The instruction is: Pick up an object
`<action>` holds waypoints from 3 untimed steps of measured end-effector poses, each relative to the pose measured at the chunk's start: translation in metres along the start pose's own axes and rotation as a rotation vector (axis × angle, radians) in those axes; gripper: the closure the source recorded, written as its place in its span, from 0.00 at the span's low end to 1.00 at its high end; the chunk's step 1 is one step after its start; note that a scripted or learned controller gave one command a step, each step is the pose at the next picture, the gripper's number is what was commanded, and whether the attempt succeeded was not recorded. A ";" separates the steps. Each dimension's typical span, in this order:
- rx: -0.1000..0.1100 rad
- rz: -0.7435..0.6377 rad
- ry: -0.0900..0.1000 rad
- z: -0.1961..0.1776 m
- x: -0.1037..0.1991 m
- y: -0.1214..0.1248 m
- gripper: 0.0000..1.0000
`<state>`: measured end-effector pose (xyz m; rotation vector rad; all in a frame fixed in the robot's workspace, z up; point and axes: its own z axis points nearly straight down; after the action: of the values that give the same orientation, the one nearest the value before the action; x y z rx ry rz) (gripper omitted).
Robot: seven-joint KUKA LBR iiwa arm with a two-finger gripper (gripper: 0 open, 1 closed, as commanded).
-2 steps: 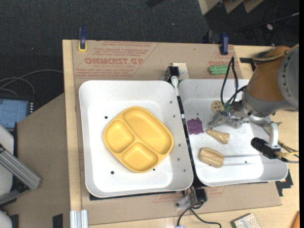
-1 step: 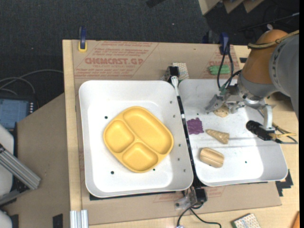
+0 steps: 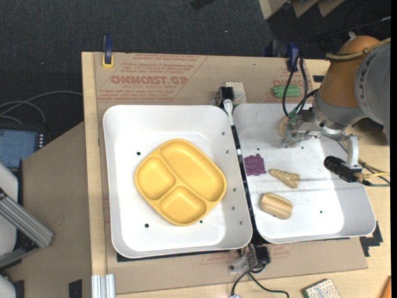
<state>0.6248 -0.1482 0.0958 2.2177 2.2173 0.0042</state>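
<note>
A brown board (image 3: 186, 73) printed in red lies over a wooden bench (image 3: 56, 166) on dark carpet (image 3: 124, 11).

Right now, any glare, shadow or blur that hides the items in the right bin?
Camera view: lighting even, no strong glare on the right bin; purple piece, cone-shaped piece and bread roll cast soft shadows and read clearly; the gripper area is cluttered and slightly soft.
</note>
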 end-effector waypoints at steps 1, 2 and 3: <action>0.001 0.000 0.000 0.001 0.000 0.000 0.00; -0.001 -0.002 -0.001 0.011 -0.026 0.044 0.00; -0.001 -0.002 -0.002 0.000 -0.025 0.043 1.00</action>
<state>0.6678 -0.1731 0.0962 2.2147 2.2180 0.0034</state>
